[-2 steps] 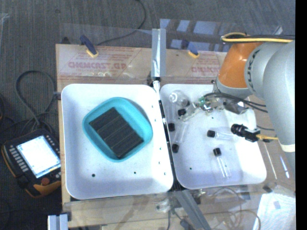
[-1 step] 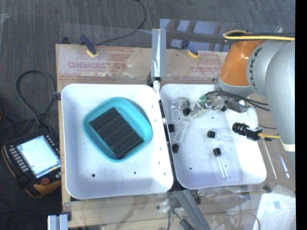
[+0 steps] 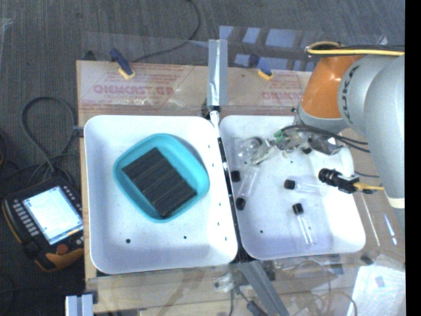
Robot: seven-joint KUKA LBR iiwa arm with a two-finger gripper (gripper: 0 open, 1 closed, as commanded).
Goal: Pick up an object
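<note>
Arm (image 3: 368, 104) cut off by the right edge, its bulk covering the right bin's (image 3: 263, 242) far right corner. Gripper (image 3: 289, 139) too tangled among cables and clear parts to read. Clear vials (image 3: 304, 228) nearly lost against white; count uncertain. Teach pendant (image 3: 46, 219) screen too small to read. Lettering on backboard (image 3: 135, 89) faint, blurred.
</note>
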